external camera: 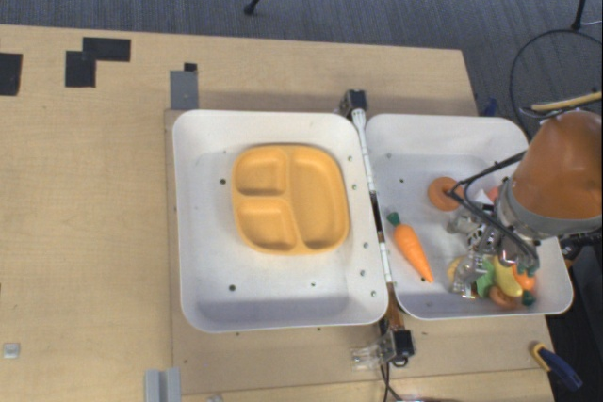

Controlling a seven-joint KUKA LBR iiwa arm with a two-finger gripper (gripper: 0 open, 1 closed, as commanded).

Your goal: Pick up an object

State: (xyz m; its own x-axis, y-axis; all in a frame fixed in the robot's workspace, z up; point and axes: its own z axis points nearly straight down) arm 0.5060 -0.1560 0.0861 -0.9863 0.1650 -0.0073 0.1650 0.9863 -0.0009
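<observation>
The gripper [482, 261] hangs low over mixed toy food [504, 282] in the right bin's [415, 146] near corner; its opening cannot be made out. Just beside it, a carrot [411, 245] lies diagonally, leafy end toward the divider.

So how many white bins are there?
2. The shallow white left bin holds a yellow divided plate; the shallow white right bin beside it holds toy food, including an orange toy carrot.

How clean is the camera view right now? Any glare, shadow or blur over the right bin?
Camera view: even, soft lighting; no strong glare on either white bin; the orange tray and carrot look fairly sharp; the gripper and the toy pile beneath it are small, cluttered and hard to resolve.
</observation>
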